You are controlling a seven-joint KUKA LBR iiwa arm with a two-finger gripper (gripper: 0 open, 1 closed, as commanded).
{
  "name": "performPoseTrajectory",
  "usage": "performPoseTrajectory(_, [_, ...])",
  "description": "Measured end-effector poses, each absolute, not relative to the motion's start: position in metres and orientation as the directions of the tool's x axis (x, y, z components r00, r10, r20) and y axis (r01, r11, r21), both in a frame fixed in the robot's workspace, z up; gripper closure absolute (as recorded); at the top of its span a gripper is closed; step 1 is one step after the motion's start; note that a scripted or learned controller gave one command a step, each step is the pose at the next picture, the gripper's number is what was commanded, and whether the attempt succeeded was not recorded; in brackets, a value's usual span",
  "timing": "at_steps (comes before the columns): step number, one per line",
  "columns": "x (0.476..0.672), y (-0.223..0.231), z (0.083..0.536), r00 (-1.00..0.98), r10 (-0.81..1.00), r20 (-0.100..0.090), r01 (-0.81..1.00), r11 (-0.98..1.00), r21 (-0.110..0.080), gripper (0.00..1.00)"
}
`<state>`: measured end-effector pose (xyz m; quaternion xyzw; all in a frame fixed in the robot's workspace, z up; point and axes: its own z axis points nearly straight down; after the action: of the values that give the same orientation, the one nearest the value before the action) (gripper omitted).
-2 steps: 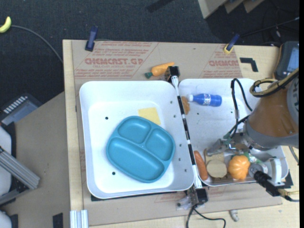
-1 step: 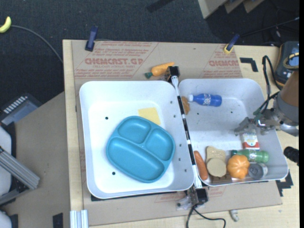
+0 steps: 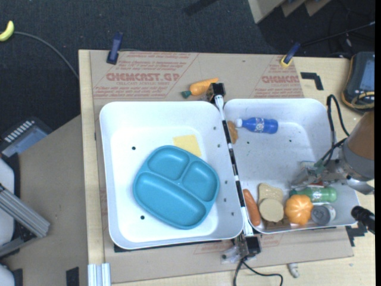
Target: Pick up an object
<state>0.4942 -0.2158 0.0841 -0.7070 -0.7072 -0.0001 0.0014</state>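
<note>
The claw (image 3: 314, 173) sits low in the right bin (image 3: 280, 109), lower right of frame; its grip state cannot be determined. The nearest target, the green bottle (image 3: 315, 193), lies just below it, beside the orange (image 3: 298, 209). Descend vertically, centred over the bottle, avoiding the orange.

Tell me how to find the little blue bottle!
Look in the right bin, along its far wall. The blue bottle lies there on its side, alone, its white cap toward the divider. The other items crowd the near edge, and none is blue.
</note>
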Motion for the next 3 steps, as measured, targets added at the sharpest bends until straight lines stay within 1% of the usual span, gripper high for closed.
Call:
performPoseTrajectory(1, [0.495, -0.216, 0.094, 0.001, 1.0, 0.0, 1.0, -0.001, 0.001, 1.0])
performPoseTrajectory(2, [0.574, -0.195, 0.188, -0.002, 1.0, -0.001, 1.0, 0.002, 0.004, 1.0])
performPoseTrajectory(3, [0.609, -0.18, 0.266, -0.002, 1.0, -0.001, 1.0, 0.002, 0.003, 1.0])
